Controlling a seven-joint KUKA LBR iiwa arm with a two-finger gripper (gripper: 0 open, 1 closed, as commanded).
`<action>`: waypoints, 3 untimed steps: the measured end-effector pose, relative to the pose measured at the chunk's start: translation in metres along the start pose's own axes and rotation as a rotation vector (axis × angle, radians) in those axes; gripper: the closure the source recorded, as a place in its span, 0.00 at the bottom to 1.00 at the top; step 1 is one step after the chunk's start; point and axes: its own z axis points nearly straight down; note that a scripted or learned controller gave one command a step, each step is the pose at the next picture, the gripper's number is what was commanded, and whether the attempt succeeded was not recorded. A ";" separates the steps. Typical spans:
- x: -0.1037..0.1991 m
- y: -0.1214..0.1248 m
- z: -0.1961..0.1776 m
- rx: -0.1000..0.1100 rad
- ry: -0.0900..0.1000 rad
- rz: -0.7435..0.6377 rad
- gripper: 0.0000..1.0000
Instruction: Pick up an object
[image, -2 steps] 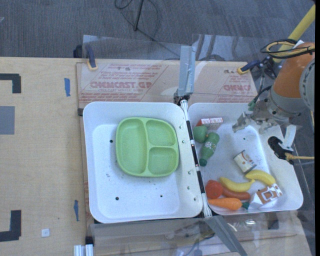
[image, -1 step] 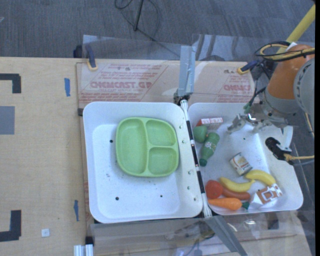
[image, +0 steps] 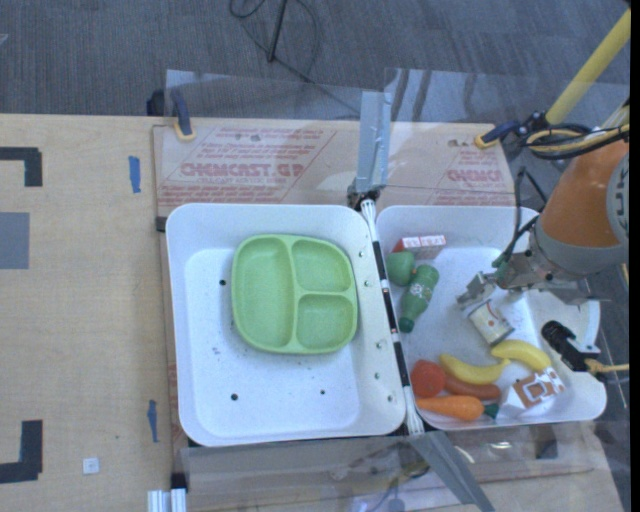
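Gripper (image: 478, 293) over right bin (image: 455, 228), jaws' state unclear, small box (image: 491, 322) just beside, open floor leftward

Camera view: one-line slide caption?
Claw over a small carton in the right bin of toy food; green divided plate in the left bin.

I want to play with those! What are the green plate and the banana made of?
The green plate looks like matte molded plastic: one even color, smooth raised dividers. The banana seems a plastic toy, glossy and evenly yellow, though I can't be sure.
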 end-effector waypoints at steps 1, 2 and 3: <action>0.015 -0.046 -0.001 -0.002 -0.001 0.111 0.00; 0.059 -0.095 -0.002 -0.008 -0.003 -0.028 0.00; 0.059 -0.093 -0.012 -0.012 -0.006 -0.026 1.00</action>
